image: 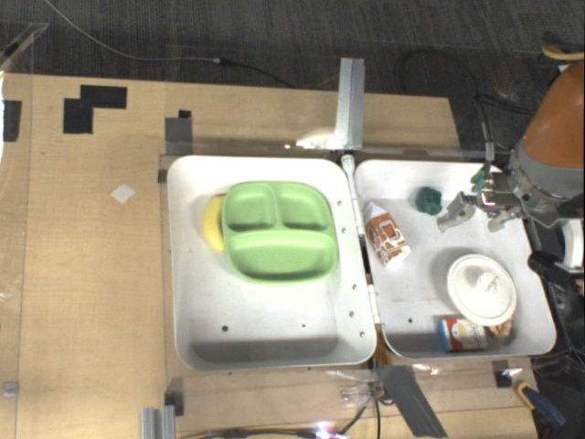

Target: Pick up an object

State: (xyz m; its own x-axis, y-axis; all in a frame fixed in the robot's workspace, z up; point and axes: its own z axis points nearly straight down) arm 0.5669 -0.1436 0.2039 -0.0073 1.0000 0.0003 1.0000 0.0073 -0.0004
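Note:
My gripper (475, 216) hangs over the upper right part of the right bin (407, 332), open, with nothing between its fingers. A small teal object (428, 199) lies just left of its left finger (452, 212), apart from it. Below the gripper sits a round white lidded bowl (481, 287). A brown and white snack packet (386, 234) lies by the bin's left wall. A small can (468, 334) rests on its side at the front edge.
The left bin (265, 337) holds a green divided plate (277, 230) with a yellow object (212, 224) poking out from under its left side. A metal post (351, 103) stands behind the gap between the bins.

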